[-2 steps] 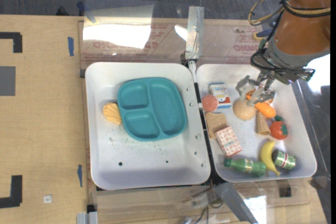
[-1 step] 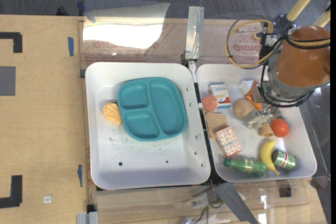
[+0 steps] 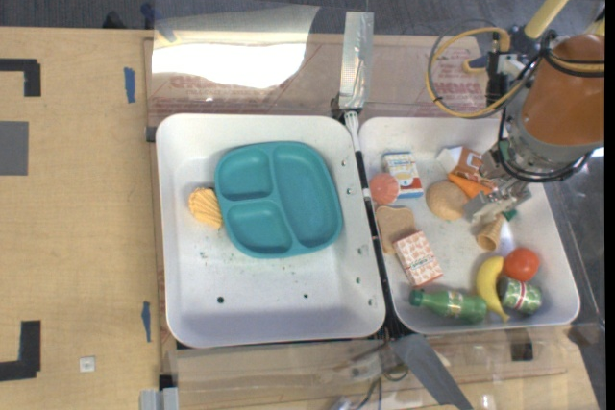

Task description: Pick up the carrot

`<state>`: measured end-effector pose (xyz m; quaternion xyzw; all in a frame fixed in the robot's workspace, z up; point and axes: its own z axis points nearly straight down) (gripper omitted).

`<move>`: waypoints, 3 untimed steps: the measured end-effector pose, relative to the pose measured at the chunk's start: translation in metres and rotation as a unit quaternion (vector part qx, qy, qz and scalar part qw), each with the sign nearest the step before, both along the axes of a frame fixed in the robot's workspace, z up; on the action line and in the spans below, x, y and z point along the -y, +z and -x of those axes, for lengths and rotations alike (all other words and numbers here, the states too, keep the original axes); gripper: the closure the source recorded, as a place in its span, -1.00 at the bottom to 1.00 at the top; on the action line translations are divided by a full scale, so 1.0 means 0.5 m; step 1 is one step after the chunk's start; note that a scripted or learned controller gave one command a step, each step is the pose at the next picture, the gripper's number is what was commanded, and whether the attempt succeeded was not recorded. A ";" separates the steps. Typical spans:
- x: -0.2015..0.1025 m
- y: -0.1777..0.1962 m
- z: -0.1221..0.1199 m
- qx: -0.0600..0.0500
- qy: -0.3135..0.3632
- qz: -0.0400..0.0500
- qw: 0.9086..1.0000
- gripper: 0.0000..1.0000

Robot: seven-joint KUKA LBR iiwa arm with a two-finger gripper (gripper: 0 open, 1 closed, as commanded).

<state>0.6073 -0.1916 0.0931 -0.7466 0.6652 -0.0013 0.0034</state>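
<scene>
The carrot point(image 3: 468, 178) is a small orange piece lying in the right bin point(image 3: 562, 278), near its back, just right of a tan bread roll point(image 3: 445, 200). My gripper point(image 3: 499, 196) hangs low over the bin right beside the carrot, on its right side, and its metal tip overlaps the carrot's right end. The arm's orange band point(image 3: 567, 106) rises above it and hides the bin's back right corner.
The right bin also holds a milk carton point(image 3: 402, 174), a red disc point(image 3: 384, 189), toast point(image 3: 395, 222), a cracker box point(image 3: 417, 258), a cone point(image 3: 490, 231), a tomato point(image 3: 522, 262), a banana point(image 3: 489, 284), a can point(image 3: 520, 299) and a green bottle point(image 3: 449, 303). The left bin holds a teal tray point(image 3: 279, 197) and a shell point(image 3: 205, 205).
</scene>
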 end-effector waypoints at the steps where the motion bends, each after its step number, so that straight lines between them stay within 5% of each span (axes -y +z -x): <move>1: -0.060 0.141 0.000 0.004 0.011 0.001 1.000 1.00; 2: -0.059 0.131 0.005 -0.001 0.010 0.000 1.000 -1.00; 3: -0.015 -0.012 -0.033 0.000 0.157 0.001 0.988 -1.00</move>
